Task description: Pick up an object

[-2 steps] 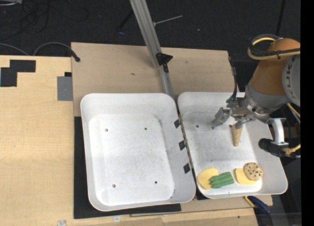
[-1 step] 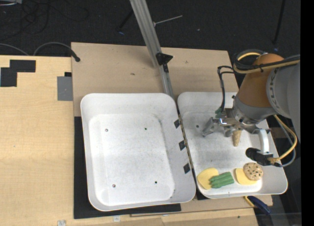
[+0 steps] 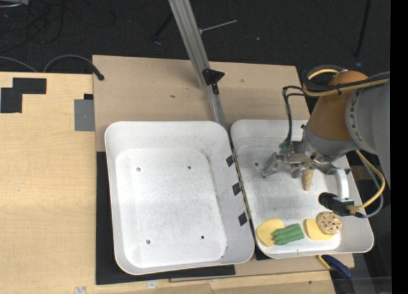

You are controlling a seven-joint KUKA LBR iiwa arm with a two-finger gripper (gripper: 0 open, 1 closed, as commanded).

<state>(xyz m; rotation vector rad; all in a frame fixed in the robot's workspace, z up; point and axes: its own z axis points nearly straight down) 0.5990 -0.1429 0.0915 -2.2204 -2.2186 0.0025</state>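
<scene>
My gripper [image 3: 280, 171] hangs low over the middle of the right bin [image 3: 255, 134], its fingers spread apart with bare bin floor between them. A small tan cone-shaped piece [image 3: 307, 179] lies just right of the gripper, outside the fingers. Along the bin's front edge lie a yellow piece [image 3: 268, 229], a green piece [image 3: 288, 234] resting against it, and a yellow slice [image 3: 319, 231] with a brown speckled cookie [image 3: 329, 222] on top. Nothing is held.
The left bin [image 3: 127, 139] sits beside the right one, joined by black clips [image 3: 236, 188]. A slanted metal rail [image 3: 191, 37] rises behind the bins. The arm's grey body and orange band [image 3: 331, 104] cover the right bin's far right corner.
</scene>
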